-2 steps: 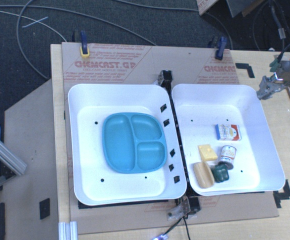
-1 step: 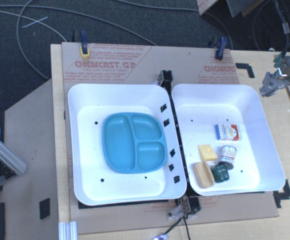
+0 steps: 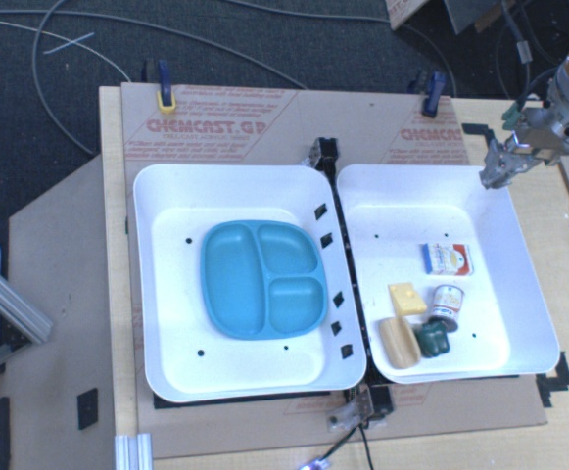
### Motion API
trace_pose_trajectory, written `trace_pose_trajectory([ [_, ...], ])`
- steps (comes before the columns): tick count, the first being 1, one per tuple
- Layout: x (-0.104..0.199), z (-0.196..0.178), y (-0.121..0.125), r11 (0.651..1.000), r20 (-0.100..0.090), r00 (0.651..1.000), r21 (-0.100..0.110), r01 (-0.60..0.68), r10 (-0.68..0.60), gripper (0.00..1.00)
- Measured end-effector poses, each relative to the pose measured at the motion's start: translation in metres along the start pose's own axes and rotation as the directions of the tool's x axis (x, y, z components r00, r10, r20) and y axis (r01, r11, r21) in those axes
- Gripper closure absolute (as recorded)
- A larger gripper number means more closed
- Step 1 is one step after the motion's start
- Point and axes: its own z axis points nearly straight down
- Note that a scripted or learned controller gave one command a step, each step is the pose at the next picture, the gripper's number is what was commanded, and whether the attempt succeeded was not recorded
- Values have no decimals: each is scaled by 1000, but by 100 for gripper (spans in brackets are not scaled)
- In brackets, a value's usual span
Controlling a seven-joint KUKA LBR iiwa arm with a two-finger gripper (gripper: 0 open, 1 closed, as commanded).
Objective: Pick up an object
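Gripper (image 3: 497, 172) sits at the far right corner of the right bin (image 3: 519, 262), over the rim, well apart from every object; fingers point down and nothing is between them, but how far they stand open I cannot tell, too small and blurred. Candidate objects are clustered in the near part of the right bin: a small white, red and blue packet (image 3: 447, 258) lying flat, farthest of the group; a yellow block (image 3: 406, 298) just near-left of it; a small jar with a white lid (image 3: 448, 303) right beside the block; a dark green object (image 3: 432, 339) touching or nearly touching the jar on its near side; a tan block (image 3: 398, 342) at the near left, against the green one. The left bin (image 3: 157, 262) holds a blue divided plate (image 3: 264, 278), alone. Risks as I judge them: the cluster is tight, so fingers coming down on one piece likely land on a neighbour and shove it, or close on two at once. The jar looks round and could roll out of a pinch. The packet lies flat and thin, little to grip. The plate is probably too broad for the fingers. A descent from the present spot would strike the bin rim.
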Motion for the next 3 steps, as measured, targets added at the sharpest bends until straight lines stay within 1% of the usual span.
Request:
trace_pose_trajectory([
  [1,54,2,-2,1000,0,1000,1,0,0,100],
  [2,105,2,4,1000,0,1000,0,1,-1,100],
  [3,156,22,2,1000,0,1000,2,0,0,100],
])
